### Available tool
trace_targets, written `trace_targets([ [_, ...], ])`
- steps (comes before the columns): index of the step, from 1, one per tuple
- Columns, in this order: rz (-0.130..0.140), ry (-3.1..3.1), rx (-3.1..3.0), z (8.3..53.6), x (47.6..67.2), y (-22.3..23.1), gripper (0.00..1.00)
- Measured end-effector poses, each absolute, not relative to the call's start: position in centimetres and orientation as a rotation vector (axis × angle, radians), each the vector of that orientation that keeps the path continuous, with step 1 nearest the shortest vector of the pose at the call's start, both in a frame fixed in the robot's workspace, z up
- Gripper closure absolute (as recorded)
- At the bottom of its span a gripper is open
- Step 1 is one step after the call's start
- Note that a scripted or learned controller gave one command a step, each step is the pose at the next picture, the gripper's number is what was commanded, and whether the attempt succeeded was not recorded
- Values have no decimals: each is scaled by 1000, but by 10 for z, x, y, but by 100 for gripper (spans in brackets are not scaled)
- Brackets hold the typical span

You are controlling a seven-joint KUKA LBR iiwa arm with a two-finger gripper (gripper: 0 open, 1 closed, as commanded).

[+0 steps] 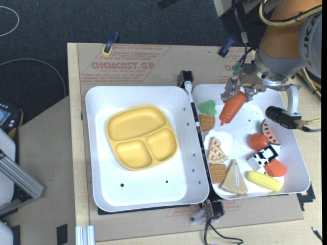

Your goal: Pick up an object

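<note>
- A long orange toy carrot (pixel 232 107) is being gripped at its upper end by the two-finger gripper (pixel 239 91), above the right white bin (pixel 299 160).
- Being held off-centre and tilted, it is likely being left free to swing or slip out.

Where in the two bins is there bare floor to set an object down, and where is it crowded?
Left bin: bare floor all round the yellow tray, widest along the near edge. Right bin: crowded along the divider and near side; a bare patch lies mid-floor between carrot, pizza slice and tomato.
</note>
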State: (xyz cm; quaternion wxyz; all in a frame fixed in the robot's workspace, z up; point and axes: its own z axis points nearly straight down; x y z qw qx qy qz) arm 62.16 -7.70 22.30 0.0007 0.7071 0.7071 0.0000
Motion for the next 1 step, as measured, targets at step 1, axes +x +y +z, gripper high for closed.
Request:
trace_targets([
  [1, -2, 2222, 2225, 227, 601, -72, 100],
])
